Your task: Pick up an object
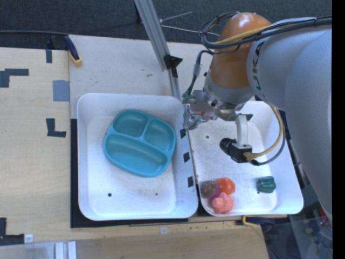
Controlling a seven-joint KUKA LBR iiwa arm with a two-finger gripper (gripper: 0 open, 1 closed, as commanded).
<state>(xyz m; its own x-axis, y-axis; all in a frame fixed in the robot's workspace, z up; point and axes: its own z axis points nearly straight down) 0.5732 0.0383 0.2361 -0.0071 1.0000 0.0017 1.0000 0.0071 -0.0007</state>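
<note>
1. Our gripper (193, 117) hovers over the right bin's (285, 198) far left corner; we cannot tell its state.
2. We see purple (208, 188), orange (226, 186), pink (222, 203) and green (265, 184) toys lying well apart, near the front rim.

The grey arm (302, 74) enters from three o'clock and fills the upper right of the camera view, its broad link sweeping toward ten o'clock. It ends in the orange band (240, 28) above the wrist, which sits near one o'clock from the view's centre. Below the band the grey wrist (229, 88) points down at the surface. The tool (193, 118) hangs from the wrist toward seven o'clock, just right of centre; its tip is small and dark against the wrist hardware. Black and yellow cables (269, 144) loop from the wrist toward five o'clock.
</note>
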